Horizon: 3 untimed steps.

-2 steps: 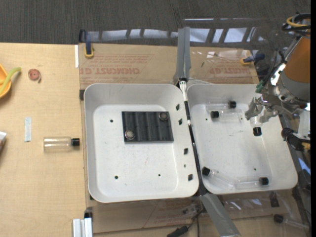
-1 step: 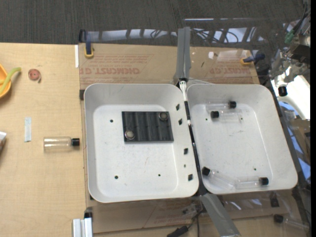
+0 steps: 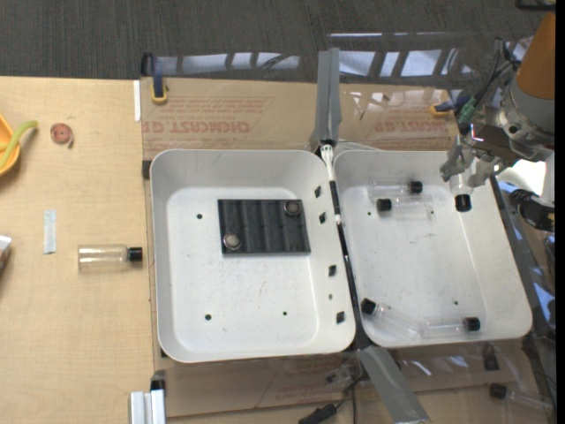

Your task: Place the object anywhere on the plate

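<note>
A dark grey ribbed plate lies flat in the left bin, with a round stud at its upper right corner and another at its lower left. In the right bin, clear vials with black caps lie on the floor: two near the back and a longer pair along the front wall. A black cap shows near the bin's right rear. My gripper hangs over the right bin's back right corner, above that black cap and far from the plate.
A clear bottle with a black cap lies on the wooden bench left of the bins. An orange object, a small red disc and a pale strip are further left. Metal framing stands behind the bins.
</note>
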{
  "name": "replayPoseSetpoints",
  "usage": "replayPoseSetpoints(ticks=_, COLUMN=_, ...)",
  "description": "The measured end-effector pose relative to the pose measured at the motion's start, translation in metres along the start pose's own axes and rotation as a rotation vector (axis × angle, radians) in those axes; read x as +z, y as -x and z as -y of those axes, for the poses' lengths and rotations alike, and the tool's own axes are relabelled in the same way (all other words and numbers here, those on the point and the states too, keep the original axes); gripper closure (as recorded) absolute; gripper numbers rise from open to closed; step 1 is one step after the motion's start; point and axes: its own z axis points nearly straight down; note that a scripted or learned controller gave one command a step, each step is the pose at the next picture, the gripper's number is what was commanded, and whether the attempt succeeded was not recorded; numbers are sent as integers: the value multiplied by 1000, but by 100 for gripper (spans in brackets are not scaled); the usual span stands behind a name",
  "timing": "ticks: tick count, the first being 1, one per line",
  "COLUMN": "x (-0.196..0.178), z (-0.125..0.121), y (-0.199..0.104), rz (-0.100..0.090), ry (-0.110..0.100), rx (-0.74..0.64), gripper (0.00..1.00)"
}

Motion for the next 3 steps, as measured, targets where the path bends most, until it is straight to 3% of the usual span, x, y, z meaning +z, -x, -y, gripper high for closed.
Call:
replayPoseSetpoints(ticks=1, x=128, z=88, y=-5, rz=-1, ry=-1, rx=-16, gripper=100)
replayPoseSetpoints(ticks=2, x=102, z=-6, y=23, rz=0, ry=2, rx=55, gripper=100)
replayPoseSetpoints(ticks=3, x=104, z=-69, y=-11, rz=0, ry=2, rx=128, gripper=100)
